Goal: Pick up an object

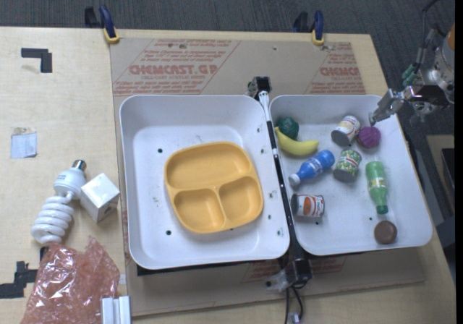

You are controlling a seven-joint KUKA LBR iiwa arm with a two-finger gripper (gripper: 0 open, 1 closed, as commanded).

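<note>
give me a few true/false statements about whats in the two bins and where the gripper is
1. The yellow three-compartment plastic tray lies in the left white bin. True.
2. The yellow banana lies in the left bin. False: it lies in the right white bin, near the divider.
3. The green plastic bottle stands upright. False: it lies on its side.
4. The gripper is at the right bin's upper right rim, with nothing visibly between its fingers. True.
5. The blue and white bottle sits on the yellow tray. False: it lies on the right bin's floor.
6. A purple round object lies near the gripper. True.
</note>
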